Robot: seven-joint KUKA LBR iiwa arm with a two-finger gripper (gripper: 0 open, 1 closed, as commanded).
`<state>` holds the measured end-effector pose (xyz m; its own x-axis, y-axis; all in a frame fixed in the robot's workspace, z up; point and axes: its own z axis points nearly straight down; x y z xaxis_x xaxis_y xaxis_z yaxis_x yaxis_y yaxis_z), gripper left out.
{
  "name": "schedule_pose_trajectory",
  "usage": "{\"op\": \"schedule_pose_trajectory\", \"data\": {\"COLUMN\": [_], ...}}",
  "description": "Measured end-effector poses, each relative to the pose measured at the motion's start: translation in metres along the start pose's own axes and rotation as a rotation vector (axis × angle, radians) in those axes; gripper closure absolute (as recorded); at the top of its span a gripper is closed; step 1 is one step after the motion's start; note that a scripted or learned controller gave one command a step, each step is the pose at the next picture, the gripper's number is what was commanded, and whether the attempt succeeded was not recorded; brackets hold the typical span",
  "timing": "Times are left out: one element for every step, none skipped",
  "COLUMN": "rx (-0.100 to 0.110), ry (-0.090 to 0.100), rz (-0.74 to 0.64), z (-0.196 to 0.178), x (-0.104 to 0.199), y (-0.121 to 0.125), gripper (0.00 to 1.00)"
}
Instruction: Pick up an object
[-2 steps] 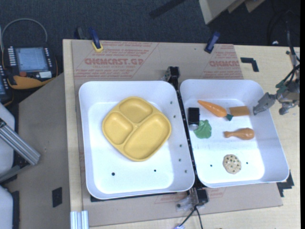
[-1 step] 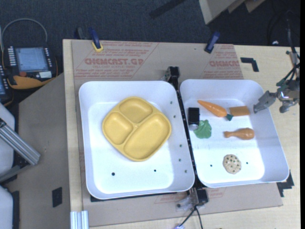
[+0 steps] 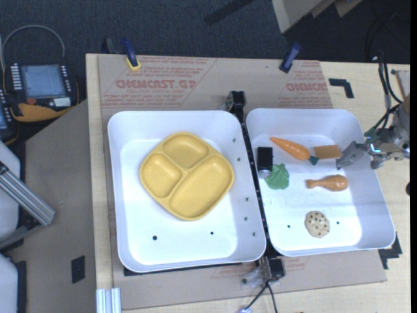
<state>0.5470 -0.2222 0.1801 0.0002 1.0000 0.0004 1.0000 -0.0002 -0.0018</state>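
Gripper (image 3: 360, 151) enters at the right edge of the frame, over the right rim of the right bin (image 3: 374, 204). Arm mostly cut off by the frame edge; only the wrist end and some cables are visible. Gripper is small and blurry, a grey finger points left toward the bin interior, but whether the fingers are spread or pressed together cannot be told. Nothing visibly sits between them.

Just left of the gripper tip: a tan block (image 3: 326, 152), touching the stem end of a carrot (image 3: 291, 148) that lies slanted in the upper part of the right bin. Below these, a drumstick (image 3: 328, 183) lies roughly level, mid bin. A green leafy piece (image 3: 278, 177) sits at the bin's left side, with a small black object (image 3: 264, 158) just above it; what it is cannot be made out. A cookie (image 3: 317, 223) is in the lower part of the bin, apart from the rest.

Left bin (image 3: 130, 227) holds a yellow divided plate (image 3: 187, 175), three compartments, centre of bin.
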Motion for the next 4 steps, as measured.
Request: {"op": "schedule_pose_trajectory", "data": {"rx": [0.004, -0.001, -0.018, -0.008], "ry": [0.002, 0.009, -0.005, -0.004], "rz": [0.000, -0.003, 0.000, -0.001], "z": [0.047, 0.093, 0.075, 0.031], "x": [0.002, 0.005, 0.000, 0.004], "y": [-0.009, -0.006, -0.003, -0.004], "gripper": [0.00, 0.00, 1.00, 1.00]}}
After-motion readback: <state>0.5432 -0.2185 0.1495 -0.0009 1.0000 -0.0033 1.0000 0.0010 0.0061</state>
